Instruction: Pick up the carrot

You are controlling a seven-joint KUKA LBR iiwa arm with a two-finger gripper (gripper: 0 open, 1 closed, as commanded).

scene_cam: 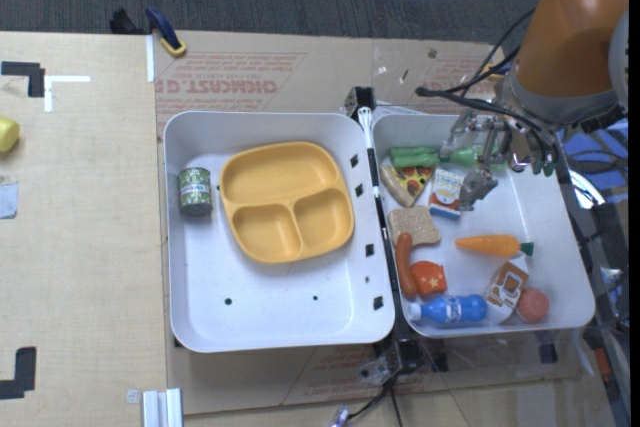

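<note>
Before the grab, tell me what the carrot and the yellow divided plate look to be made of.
Carrot: probably molded plastic, a toy; uniform orange, smooth, stubby green tip. Yellow divided plate: likely matte plastic; even color, soft rounded molded ridges, no glare.

One fixed cam above bench (80,245), slanted down, both bins (200,315).

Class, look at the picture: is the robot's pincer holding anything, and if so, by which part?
Nothing is held. The pincer hangs over the right white bin, above the small milk carton. The orange toy carrot lies apart on the bin floor, untouched.
</note>
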